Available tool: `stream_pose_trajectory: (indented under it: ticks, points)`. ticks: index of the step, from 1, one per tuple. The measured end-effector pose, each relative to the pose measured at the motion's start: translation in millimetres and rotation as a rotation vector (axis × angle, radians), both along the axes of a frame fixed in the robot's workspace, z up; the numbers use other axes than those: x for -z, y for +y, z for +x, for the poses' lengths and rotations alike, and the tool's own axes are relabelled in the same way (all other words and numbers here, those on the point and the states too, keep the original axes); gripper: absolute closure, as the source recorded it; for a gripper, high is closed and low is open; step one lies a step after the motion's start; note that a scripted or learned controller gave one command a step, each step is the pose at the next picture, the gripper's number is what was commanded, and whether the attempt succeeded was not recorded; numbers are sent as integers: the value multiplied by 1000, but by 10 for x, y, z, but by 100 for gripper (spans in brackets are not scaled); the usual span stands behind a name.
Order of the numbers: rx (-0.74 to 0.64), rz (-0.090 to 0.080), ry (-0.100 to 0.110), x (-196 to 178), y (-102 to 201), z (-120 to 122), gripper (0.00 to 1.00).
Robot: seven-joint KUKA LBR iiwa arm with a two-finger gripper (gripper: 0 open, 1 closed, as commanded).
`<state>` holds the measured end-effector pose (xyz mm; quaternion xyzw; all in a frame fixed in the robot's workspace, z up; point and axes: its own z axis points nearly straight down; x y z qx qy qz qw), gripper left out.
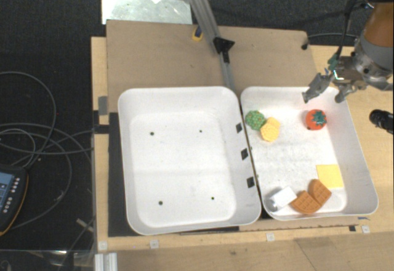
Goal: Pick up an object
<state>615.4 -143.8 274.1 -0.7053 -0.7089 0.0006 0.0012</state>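
Where the right bin's (360,165) far rim runs, the end effector (327,88) (fingers spread, nothing between them) just above the tomato (315,119).

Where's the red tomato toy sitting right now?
The red tomato toy lies in the right bin, near its far right corner, just below the open gripper. The yellow piece and green piece sit to its left.

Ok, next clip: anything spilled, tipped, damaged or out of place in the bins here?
Nothing stands out. The round red tomato toy, green broccoli piece, yellow piece, flat yellow square, brown waffle pieces and small white block all lie inside the right white bin.
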Motion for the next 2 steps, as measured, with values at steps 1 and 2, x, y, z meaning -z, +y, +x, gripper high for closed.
stream_pose_trajectory:
  ticks: [1,2]
  points:
    - [-1,-1,-4,-23,0,6,0]
    - [3,-1,1,593,-6,51,0]
